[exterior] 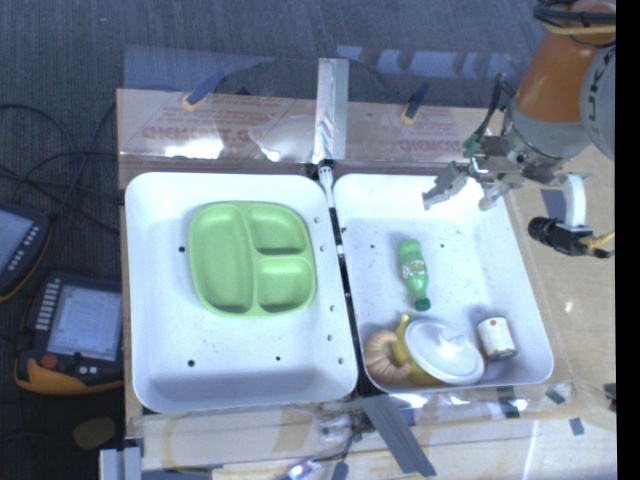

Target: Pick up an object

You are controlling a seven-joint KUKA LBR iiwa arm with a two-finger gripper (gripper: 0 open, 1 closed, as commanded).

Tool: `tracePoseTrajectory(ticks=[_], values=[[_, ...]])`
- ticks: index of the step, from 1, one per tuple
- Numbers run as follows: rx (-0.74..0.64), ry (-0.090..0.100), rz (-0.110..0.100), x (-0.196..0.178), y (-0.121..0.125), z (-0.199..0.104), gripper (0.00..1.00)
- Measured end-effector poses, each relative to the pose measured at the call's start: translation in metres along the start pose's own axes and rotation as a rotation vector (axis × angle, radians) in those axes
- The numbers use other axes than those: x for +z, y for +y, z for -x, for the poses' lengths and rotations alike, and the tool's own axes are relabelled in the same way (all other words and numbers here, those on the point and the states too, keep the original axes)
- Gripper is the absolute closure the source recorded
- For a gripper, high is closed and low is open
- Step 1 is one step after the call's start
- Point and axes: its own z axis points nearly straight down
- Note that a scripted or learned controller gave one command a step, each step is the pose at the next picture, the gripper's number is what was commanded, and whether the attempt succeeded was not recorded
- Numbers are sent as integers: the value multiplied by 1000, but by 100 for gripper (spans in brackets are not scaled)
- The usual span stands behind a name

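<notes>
My gripper (462,194) hangs over the far edge of the right bin (520,258), its two grey fingers spread open with nothing between them. Below it in that bin lies a small green bottle (412,273) on its side. At the bin's near end sit a white lid (444,351) resting partly on a yellow object (401,340), a tan doughnut-shaped item (382,358) to their left, and a small can (496,337) to the right. The gripper is well clear of all of them.
The left bin (160,298) holds a green divided plate (253,257). A metal divider post (330,113) stands at the back between the bins. Cables and a handheld pendant (75,328) lie on the floor at left. The arm's orange-banded body (560,68) rises at upper right.
</notes>
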Motion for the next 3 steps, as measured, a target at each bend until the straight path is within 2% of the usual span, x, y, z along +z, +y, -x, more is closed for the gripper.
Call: tracePoseTrajectory(ticks=[1,2,3], values=[[75,-1,-2,88,5,-21,0],[75,-1,-1,88,5,-21,0],[78,-2,11,144,-8,-13,0]])
